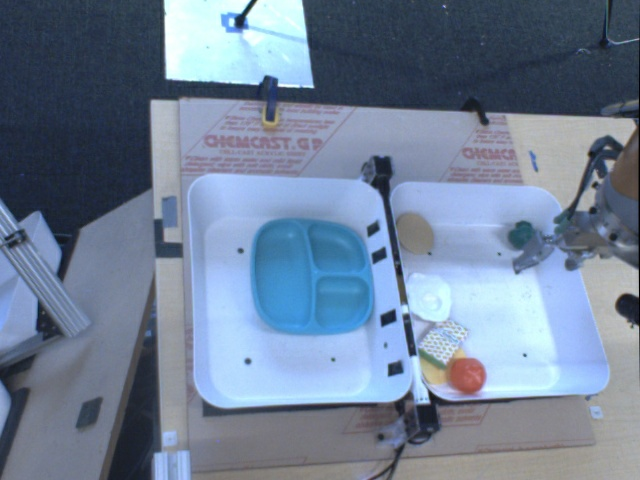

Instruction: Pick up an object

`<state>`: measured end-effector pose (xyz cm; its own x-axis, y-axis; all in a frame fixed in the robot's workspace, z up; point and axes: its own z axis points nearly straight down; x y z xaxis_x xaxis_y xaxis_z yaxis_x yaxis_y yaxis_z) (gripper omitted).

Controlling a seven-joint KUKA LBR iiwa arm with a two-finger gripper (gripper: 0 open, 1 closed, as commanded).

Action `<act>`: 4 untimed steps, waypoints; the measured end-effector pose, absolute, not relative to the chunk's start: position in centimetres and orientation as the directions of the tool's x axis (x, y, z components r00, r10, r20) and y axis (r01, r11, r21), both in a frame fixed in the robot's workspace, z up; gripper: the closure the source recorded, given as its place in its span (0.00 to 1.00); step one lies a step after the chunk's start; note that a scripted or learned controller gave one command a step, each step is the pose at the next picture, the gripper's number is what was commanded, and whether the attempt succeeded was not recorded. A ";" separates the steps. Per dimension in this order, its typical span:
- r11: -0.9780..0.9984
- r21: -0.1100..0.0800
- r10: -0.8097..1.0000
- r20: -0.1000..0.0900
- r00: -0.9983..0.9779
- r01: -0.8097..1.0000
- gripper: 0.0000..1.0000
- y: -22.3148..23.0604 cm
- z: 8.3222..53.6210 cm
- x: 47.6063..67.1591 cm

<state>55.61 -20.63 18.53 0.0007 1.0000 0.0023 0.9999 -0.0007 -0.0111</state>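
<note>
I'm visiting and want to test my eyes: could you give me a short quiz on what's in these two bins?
1. True or false: the blue divided plate lies in the left bin.
2. Which sits nearest the robot's hand? A: red tomato; B: small teal object; C: tan round disc.
3. What colour is the flat item near the right bin's divider side?

Key: 1 true; 2 B; 3 white.

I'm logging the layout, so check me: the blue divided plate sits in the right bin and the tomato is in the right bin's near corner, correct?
Not quite. The blue divided plate sits in the left bin, not the right one. The rest holds: the tomato is in the right bin's near corner, as the camera view shows.
</note>
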 end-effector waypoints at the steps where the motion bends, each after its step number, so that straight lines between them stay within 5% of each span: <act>1: 0.003 0.001 1.000 0.000 -0.003 1.000 0.00 -20.6 19.3 55.9; 3: 0.002 -0.002 1.000 0.001 -0.002 1.000 0.00 -19.5 8.5 56.3; 4: 0.002 0.004 1.000 -0.002 -0.002 1.000 1.00 -19.6 9.9 56.5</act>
